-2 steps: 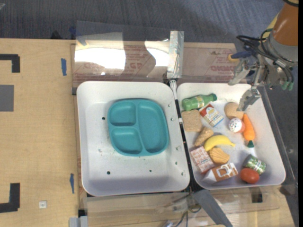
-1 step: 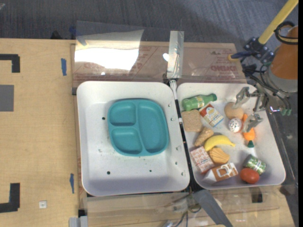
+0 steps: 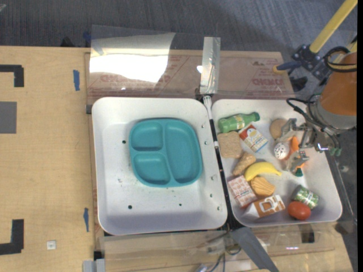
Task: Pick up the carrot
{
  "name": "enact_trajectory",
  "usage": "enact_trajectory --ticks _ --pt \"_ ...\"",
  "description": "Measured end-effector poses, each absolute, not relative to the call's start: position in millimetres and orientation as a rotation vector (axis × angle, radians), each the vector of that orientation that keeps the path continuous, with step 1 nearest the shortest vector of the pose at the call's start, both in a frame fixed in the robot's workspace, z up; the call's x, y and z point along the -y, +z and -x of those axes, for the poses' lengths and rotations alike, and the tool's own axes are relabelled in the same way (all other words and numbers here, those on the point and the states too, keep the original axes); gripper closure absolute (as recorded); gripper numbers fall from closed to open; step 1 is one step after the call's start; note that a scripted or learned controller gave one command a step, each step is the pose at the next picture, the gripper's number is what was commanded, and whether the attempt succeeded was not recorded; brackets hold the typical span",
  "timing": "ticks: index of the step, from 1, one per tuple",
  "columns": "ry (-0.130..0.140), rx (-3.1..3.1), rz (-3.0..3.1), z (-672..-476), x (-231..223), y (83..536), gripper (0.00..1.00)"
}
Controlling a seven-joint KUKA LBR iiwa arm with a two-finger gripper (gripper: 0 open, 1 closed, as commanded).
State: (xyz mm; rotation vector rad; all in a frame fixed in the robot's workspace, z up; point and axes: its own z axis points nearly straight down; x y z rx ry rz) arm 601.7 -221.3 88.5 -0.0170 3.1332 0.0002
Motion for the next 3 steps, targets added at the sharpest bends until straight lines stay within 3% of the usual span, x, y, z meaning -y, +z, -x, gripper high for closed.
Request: enact_trajectory --ticks 1,2,3 --pt "-0.007 -3.119 0.019 -605.9 220.9 103.1 1.0" --pt "0.001 -3.12 -0.35 -536.9 199.6 121.9 1.0" --pt "0.0 -3.116 -0.246 -532.2 130.9 236.8 1.0"
